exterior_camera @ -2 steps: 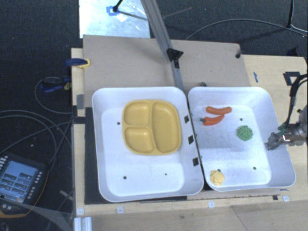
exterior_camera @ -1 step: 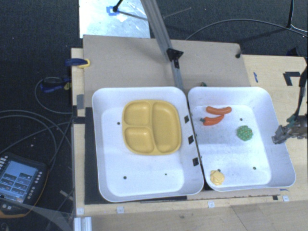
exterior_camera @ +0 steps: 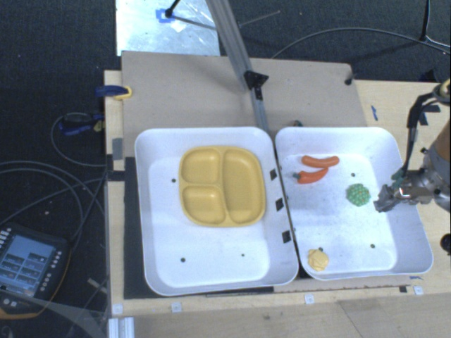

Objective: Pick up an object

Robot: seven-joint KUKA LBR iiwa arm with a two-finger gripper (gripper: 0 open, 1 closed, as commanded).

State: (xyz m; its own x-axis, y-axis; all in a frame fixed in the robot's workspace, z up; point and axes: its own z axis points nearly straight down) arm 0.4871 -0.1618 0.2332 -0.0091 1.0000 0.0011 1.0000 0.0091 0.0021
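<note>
Claw: the claw (exterior_camera: 386, 201) sits low at the right side of the right bin, metallic grey; whether it is open or closed I cannot tell, and nothing shows in its grip.
Arm: one arm (exterior_camera: 431, 182) reaches in from the right, grey, with dark cables looping above the wrist.
Green ball: one small round green ball (exterior_camera: 358, 194) with a knobbly surface, just left of the claw, apart from it, lying on the bin floor.
Sausages: two long orange-red sausages, the upper sausage (exterior_camera: 320, 161) and the lower sausage (exterior_camera: 312, 176), smooth and slightly curved, lying close together in the far part of the right bin.
Yellow piece: one small lumpy yellow piece (exterior_camera: 318, 260) near the right bin's near left corner.
Right bin: the right bin (exterior_camera: 412, 241) is shallow, white, smooth plastic with rounded corners.
Left bin: the left bin (exterior_camera: 158, 259) is the same shape and white, touching the right one.
Plate: one yellow plate (exterior_camera: 222, 186), rounded-square, with three compartments, lying in the left bin.
Tabletop: the tabletop (exterior_camera: 197, 90) is pale brown and flat.
</note>
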